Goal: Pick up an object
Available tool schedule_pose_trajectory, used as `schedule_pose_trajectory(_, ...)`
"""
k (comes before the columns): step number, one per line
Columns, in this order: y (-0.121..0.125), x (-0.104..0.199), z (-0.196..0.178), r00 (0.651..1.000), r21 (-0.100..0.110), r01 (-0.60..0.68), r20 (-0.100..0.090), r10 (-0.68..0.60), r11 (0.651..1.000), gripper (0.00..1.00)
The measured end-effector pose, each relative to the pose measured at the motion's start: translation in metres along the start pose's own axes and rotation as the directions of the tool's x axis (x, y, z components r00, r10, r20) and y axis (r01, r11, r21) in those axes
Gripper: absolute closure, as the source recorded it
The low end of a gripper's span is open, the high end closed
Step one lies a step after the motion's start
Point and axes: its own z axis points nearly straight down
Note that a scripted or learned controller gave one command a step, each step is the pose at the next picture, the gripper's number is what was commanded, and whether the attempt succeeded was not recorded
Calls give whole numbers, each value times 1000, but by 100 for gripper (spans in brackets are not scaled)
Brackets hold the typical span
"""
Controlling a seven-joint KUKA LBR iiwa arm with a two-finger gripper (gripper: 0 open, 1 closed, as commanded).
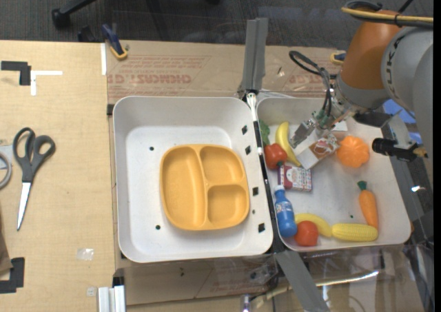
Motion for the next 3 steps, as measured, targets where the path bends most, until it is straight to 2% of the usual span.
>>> schedule_pose_trajectory(1, -29, 0, 22, 1000, -2, 28, 1, -28, 1000, 0)
schedule_pose_trajectory(2, -103, -6, 24, 998, -1, 65, -2, -65, 998, 0)
schedule_pose_trajectory(3, -102, -7, 15, 998, -2, 66, 0, -66, 998, 100)
